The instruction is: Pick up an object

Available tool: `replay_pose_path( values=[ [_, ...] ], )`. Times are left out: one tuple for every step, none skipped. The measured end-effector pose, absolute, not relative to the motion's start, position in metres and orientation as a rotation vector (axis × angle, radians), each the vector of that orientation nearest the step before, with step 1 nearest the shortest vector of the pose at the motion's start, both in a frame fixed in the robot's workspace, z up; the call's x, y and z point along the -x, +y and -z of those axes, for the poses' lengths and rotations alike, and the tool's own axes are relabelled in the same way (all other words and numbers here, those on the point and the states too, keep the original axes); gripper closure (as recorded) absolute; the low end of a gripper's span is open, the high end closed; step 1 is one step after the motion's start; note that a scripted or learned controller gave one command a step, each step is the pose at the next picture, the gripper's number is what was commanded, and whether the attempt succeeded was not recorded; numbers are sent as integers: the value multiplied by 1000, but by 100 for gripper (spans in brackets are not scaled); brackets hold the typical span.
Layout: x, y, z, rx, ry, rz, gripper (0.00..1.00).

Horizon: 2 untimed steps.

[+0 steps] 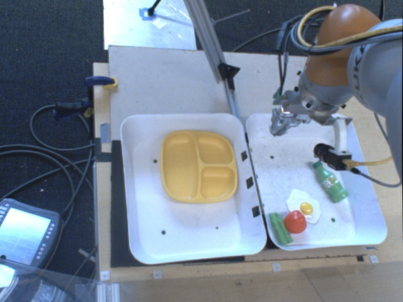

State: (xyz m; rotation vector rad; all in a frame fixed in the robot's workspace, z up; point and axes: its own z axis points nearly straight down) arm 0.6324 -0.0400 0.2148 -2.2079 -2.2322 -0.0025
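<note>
Leftward, a yellow tray [199,167] fills one bin [141,231]; the right bin [368,228] holds a bottle [331,182], egg [304,206] and tomato [295,221]; the tool [281,122] hovers, its opening unclear.

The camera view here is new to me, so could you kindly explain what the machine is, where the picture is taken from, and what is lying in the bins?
This is one picture from a fixed camera above a bench, looking down at a slant. The grey machine with the orange band is a robot arm reaching in from the right. Its grasping tip, the end effector, hangs over the far part of the right bin; nothing shows between its fingers.

The left bin holds a yellow divided plate. The right bin holds toy food: a green bottle, a fried egg, a red tomato and a green vegetable piece beside it. The job is to pick up one object, and none has been lifted yet.
</note>
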Motion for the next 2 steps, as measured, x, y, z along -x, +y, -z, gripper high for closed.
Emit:
replay_pose_path(
  values=[
    [-612,9,-208,2208,-2231,0,100],
    [-593,57,-226,2207,-2233,4,100]
  ],
)
